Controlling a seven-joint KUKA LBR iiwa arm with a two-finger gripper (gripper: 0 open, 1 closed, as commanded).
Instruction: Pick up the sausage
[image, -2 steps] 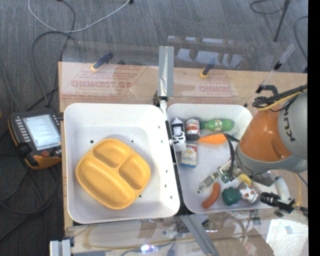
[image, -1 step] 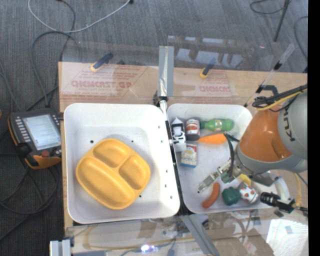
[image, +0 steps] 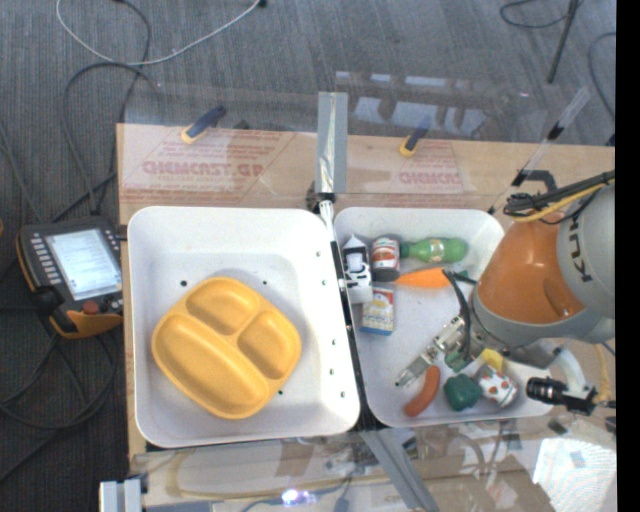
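Note:
The sausage (image: 421, 392) is a short reddish-orange link lying at a slant near the front wall of the right bin (image: 480, 222). My gripper (image: 418, 368) reaches down and to the left from the orange-banded wrist (image: 530, 275). Its metal tip sits just above and against the sausage's upper end. From this view I cannot make out whether the sausage is between the jaws or merely beside them.
Beside the sausage on the right lie a green toy (image: 462, 392), a small patterned can (image: 497, 388) and a yellow piece (image: 492, 358). Toward the back are a carrot (image: 425, 280), a green bottle (image: 435, 249), a dark can (image: 385, 255) and a small box (image: 378, 310). A yellow divided plate (image: 227, 345) lies in the left bin (image: 160, 240).

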